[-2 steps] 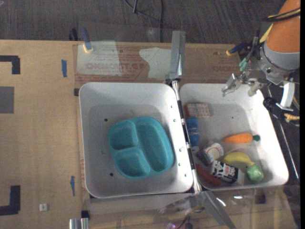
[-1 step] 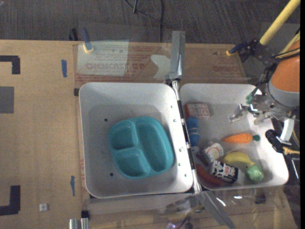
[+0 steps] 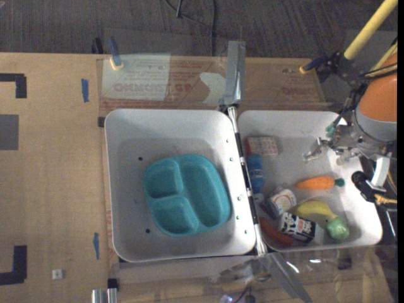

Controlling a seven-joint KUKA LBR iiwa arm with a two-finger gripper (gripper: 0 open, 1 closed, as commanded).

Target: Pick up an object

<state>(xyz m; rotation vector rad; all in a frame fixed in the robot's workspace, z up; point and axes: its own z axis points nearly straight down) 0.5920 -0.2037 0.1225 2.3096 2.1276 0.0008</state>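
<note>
Carrot [image 3: 315,183] lies just below claw [image 3: 319,148] (apart).

Grey arm [image 3: 377,128] with a rounded orange band above the wrist, metal fittings and thin dark cables beneath

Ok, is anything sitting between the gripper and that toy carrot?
Nothing visible. The gripper sits over bare floor of the right bin, and the carrot lies just below it in the view.

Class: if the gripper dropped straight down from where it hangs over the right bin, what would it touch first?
Probably bare floor of the right bin: the gripper hangs above a free patch, with the carrot just nearer the camera. Depth is uncertain.
</note>
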